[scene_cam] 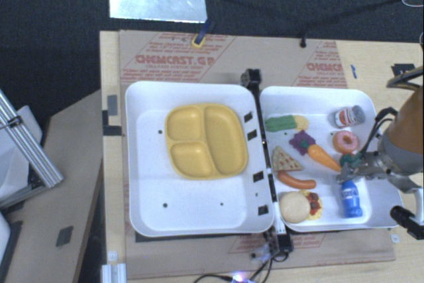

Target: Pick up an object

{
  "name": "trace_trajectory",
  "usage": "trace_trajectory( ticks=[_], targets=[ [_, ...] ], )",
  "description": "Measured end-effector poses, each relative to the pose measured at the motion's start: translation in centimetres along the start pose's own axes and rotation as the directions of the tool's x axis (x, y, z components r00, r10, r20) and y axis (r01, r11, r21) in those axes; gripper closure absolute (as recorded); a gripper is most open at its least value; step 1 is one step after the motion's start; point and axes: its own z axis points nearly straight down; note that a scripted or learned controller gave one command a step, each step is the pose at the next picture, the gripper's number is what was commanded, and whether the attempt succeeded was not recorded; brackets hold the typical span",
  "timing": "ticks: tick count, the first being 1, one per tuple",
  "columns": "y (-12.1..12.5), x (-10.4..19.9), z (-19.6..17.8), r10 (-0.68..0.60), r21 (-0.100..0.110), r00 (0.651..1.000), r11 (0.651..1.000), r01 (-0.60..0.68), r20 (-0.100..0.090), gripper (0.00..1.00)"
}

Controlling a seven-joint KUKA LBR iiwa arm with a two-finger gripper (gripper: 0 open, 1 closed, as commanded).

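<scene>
The right bin [317,95] holds several toy foods: a green and yellow corn cob [285,122], a can [348,116], a pink donut [344,141], purple grapes [303,141], an orange carrot [322,157], a pizza slice [285,160], a hot dog [296,179], a burger [296,206] and a blue bottle [350,201]. My gripper [349,170] reaches in from the right and is low in this bin. It sits just above the bottle's cap, beside the carrot's green end and below the donut. Nothing is visibly lifted.
The left bin [142,209] bears a yellow divided plate [205,141]. A black divider with clips [260,142] runs between the bins. The arm's grey body [404,149] overhangs the right bin's right rim. Cardboard lies under both bins.
</scene>
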Motion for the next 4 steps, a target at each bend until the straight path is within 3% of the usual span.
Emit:
trace_trajectory(
  ticks=[2,3,4],
  targets=[
    [0.7,-0.1,-11.8,-0.003,-0.005,1.000,1.000,0.003,0.002,1.00],
    [2.4,6.0,-12.2,-0.010,-0.001,1.000,1.000,0.010,-0.002,1.00],
    [3.6,10.3,-12.1,-0.008,0.000,1.000,1.000,0.008,-0.002,1.00]
  ],
)
